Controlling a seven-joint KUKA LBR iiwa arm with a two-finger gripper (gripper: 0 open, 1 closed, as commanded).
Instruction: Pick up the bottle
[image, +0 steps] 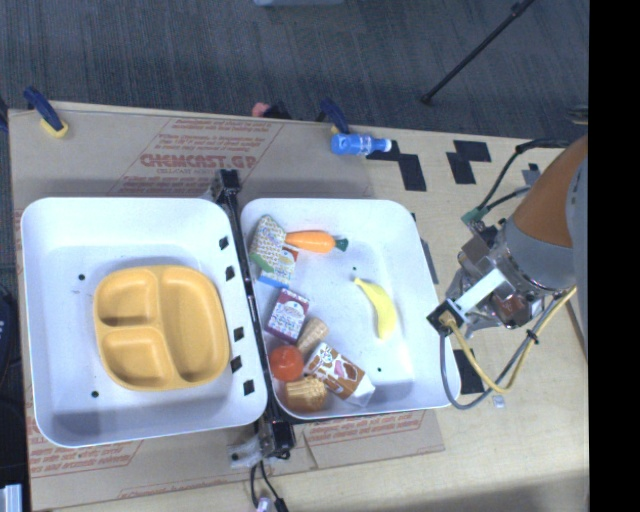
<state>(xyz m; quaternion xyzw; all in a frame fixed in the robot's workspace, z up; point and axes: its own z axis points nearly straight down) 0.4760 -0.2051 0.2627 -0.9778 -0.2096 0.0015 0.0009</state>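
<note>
Cardboard-lined tabletop (150, 160) carries left bin (60, 250) and right bin (400, 235). Blue bottle (355, 145) lies on its side outside both, just beyond the right bin's far rim, so nothing crowds a grasp. Pincer (495, 300) hangs past that bin's right wall, well apart from the bottle; opening cannot be told.

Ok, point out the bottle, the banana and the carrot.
bottle (351, 145), camera view, on its blue body.
banana (379, 308), camera view, middle of its curve.
carrot (310, 241), camera view, on its orange body.
</note>
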